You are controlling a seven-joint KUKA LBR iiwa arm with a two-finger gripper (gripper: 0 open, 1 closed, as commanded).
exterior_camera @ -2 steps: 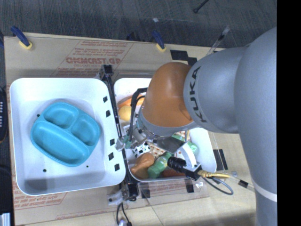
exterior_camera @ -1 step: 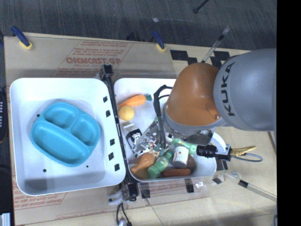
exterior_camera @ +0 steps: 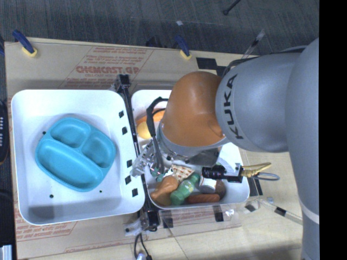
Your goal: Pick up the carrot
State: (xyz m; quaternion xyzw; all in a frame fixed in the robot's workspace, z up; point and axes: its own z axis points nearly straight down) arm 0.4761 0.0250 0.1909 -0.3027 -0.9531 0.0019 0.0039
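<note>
**Arm low over the crowded right bin, carrot largely hidden**

The grey KUKA arm with its orange band (exterior_camera: 192,110) reached in from the right and hung low over the right-hand shallow white bin (exterior_camera: 238,191), its bulk covering most of that bin's contents. The gripper (exterior_camera: 154,164) sat at the bin's left side, close to the dividing wall, amid metal fittings and cables; whether it was open or closed could not be told, and nothing could be seen held in it.

The likeliest candidate for the carrot was an orange rounded object (exterior_camera: 145,124) peeking out from under the wrist near the bin's upper left, though too little of it showed to be sure. Below the gripper lay a jumble of toy food pressed against the near wall: a tan bread-like piece (exterior_camera: 165,186), a green bottle-shaped item (exterior_camera: 184,191) and a brown sausage-like piece (exterior_camera: 203,197), touching one another, probably because they had slid together in the shallow bin.

The left white bin (exterior_camera: 27,145) held a blue divided plastic plate (exterior_camera: 76,153), well apart from the action.

As a judgement, the grasp looked not yet made: the gripper stood nearer the jumble than the orange object, so a pick here risked catching the wrong piece.
</note>
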